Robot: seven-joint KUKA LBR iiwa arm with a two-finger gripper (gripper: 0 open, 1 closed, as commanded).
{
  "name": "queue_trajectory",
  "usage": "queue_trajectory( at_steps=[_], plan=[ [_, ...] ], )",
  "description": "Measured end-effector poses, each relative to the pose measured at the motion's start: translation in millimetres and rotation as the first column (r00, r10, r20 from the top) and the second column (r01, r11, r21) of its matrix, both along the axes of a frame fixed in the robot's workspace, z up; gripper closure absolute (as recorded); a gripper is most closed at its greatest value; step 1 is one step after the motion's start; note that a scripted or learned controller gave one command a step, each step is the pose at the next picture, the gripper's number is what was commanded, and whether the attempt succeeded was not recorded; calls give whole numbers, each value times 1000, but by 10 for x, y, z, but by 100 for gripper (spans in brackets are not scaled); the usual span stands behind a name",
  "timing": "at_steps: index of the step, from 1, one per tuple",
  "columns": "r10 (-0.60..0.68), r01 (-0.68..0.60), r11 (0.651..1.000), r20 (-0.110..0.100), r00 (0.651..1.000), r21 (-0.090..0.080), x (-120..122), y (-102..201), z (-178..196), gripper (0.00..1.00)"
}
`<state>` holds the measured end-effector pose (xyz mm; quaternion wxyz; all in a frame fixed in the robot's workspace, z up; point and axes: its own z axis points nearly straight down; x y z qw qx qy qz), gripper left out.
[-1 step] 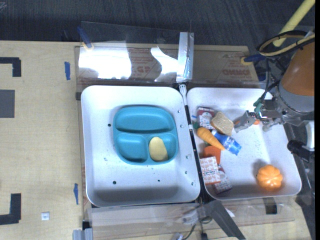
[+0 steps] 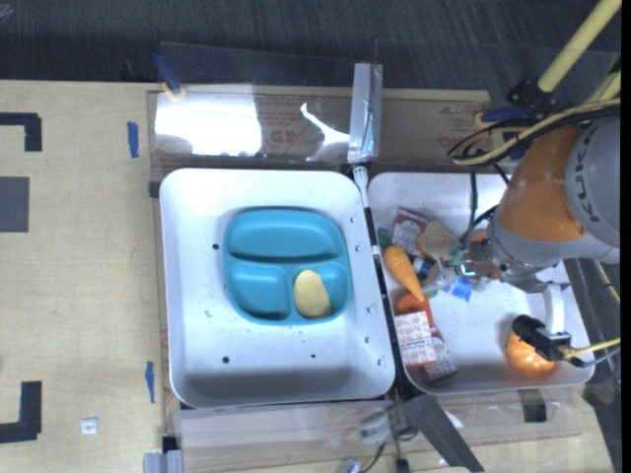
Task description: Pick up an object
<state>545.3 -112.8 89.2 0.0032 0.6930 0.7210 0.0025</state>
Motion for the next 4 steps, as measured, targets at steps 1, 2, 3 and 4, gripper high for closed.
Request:
queue_trajectory(
  at_steps=[1, 2, 3, 4],
  plan=[
    [-3, 3, 1000, 3, 1000, 1, 7, -2, 101, 100],
    [-88, 88, 996, 1, 996, 1, -385, -160, -9, 100],
    [-110, 110, 994, 0, 994, 3, 170, 385, 1053, 100],
    [-268, 268, 964, -7, 963, 2, -119, 669, 1371, 100]
  ],
)
